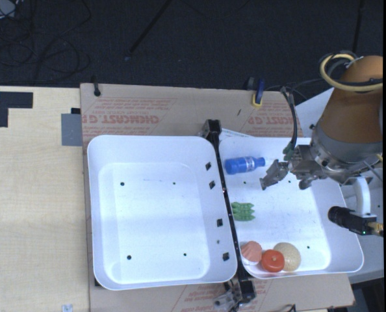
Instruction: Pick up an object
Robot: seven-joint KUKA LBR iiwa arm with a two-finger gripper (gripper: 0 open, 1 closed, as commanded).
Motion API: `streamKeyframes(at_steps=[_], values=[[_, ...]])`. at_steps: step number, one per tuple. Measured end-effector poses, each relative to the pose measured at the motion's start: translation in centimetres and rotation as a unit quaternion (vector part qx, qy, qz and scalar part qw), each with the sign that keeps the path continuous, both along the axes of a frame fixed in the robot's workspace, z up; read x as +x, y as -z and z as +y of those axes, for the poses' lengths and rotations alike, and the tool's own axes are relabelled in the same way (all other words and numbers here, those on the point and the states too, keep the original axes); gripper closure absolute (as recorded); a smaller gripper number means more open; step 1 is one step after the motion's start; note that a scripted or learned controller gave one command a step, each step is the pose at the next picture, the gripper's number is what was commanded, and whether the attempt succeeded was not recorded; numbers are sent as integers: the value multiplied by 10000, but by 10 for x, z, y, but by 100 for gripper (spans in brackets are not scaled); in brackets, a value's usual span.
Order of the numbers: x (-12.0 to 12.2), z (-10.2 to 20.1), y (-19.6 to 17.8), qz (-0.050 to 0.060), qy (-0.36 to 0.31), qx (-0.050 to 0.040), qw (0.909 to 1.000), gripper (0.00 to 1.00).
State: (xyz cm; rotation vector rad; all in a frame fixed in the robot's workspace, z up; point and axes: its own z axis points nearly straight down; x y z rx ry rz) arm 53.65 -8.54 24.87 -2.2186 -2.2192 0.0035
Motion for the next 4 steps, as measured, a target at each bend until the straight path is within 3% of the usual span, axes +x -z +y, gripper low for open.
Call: streamKeyframes(at_steps=[1,2,3,4], values=[[76,-21,-72,-50,-18,-16,10000,0],[69,-70,-60,-7,18,-11,10000,0],[56,-132,-20,6,26,-12,10000,0],[57,-130,-32,-6,2,-6,10000,100]])
